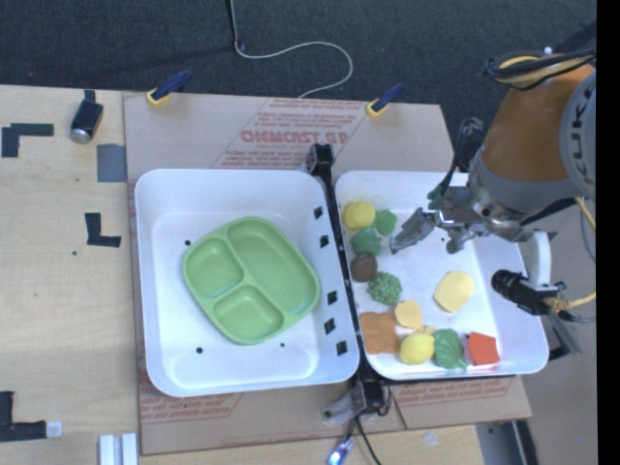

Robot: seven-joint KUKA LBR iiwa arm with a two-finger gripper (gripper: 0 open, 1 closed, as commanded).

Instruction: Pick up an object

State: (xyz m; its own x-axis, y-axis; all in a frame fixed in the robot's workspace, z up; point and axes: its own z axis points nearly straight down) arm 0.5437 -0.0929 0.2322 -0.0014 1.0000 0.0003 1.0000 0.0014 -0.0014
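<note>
The right bin (513, 361) holds several toy foods: a yellow lemon (358, 213), two dark green pieces (386, 222) (366, 242), a brown ball (363, 266), a broccoli floret (385, 287), a pale yellow piece (452, 291), an orange wafer (378, 332) and a red-orange block (483, 349). My gripper (431, 238) hangs over the upper middle of this bin, right of the green pieces. It is open, with one finger (409, 235) slanting left and the other finger (453, 242) to the right. Nothing lies between them.
In the left bin (155, 211) lies a green divided plate (252, 277). A black divider (334, 250) runs between the bins. More toys, a yellow one (418, 348) and a green one (448, 348), crowd the right bin's front edge. A cable (291, 56) lies behind the cardboard.
</note>
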